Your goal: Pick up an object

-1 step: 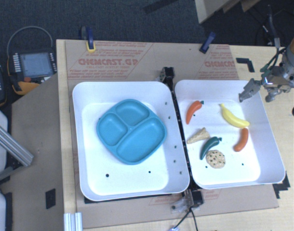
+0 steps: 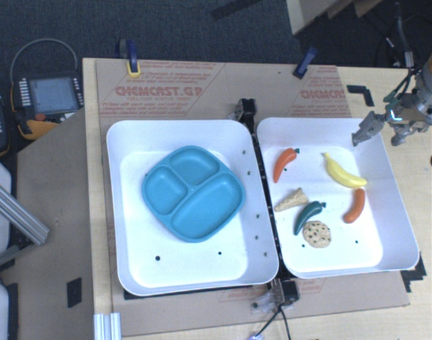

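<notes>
Camera view, blue plate point(image 2: 193, 193) in left bin point(image 2: 124, 261), toy food in right bin point(image 2: 396, 250)

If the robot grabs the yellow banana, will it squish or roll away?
The banana looks like a smooth toy, so it is probably stiff and light, not squishy. Its curved shape lying flat in the right bin suggests it would spin or slide rather than roll. Glossy skin might slip.
</notes>
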You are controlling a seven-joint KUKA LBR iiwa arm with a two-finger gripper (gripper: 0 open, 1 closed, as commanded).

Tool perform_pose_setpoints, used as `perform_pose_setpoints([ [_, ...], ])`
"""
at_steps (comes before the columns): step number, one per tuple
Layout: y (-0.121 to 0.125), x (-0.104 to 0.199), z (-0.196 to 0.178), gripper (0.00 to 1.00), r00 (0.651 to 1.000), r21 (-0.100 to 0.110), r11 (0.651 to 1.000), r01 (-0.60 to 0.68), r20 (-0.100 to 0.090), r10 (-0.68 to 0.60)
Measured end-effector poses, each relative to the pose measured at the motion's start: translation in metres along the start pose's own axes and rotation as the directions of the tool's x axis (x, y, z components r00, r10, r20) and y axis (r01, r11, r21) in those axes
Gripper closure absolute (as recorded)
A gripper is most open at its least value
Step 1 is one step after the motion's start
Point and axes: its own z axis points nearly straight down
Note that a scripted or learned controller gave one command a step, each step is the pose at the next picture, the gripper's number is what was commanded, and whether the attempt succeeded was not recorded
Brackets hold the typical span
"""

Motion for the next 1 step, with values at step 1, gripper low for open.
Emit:
perform_pose_setpoints([
  [1, 0.0034, 0.0088, 0.0487, 0.00, 1.000, 0.007, 1.000, 0.001, -0.002, -0.001],
])
